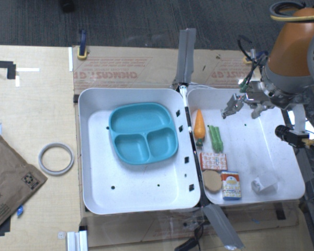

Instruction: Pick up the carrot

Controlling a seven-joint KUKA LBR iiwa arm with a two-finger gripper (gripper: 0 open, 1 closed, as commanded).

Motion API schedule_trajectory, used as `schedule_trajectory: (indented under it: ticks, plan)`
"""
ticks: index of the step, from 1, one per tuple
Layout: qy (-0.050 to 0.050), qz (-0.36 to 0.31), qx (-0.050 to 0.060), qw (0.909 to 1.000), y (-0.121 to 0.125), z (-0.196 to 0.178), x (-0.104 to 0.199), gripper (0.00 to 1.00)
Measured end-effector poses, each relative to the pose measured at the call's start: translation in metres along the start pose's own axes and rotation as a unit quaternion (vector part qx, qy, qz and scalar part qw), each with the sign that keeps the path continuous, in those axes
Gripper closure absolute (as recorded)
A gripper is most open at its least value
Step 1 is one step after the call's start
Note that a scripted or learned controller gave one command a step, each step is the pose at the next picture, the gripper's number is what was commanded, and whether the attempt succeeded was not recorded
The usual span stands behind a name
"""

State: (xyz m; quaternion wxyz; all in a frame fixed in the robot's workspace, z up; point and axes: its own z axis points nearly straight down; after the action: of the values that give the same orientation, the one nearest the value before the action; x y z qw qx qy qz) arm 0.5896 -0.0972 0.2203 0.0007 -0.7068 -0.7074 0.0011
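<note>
I see the bench point(31, 119) bearing two bins: the left bin point(94, 156) holds a blue tray point(143, 133) with three compartments, the right bin point(282, 166) holds the small items. The arm point(293, 46) reaches in over the right bin's far side. Its gripper point(231, 109) hangs above the bin floor, well apart from everything; I cannot tell its state. A tape ring point(56, 157) lies on the bench. The carrot point(199, 125) lies by the right bin's left wall, just beside a green bean point(215, 138), above a red packet point(213, 161).
</note>
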Motion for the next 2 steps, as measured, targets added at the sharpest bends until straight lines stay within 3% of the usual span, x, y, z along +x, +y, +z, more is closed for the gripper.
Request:
schedule_trajectory:
  ticks: [1, 2]
  plan:
    - [0.0, 0.014, 0.0, 0.9999, 0.026, 0.03, 0.051, 0.0]
    - [-0.001, -0.111, -0.001, 0.9939, -0.01, -0.112, 0.057, 0.0]
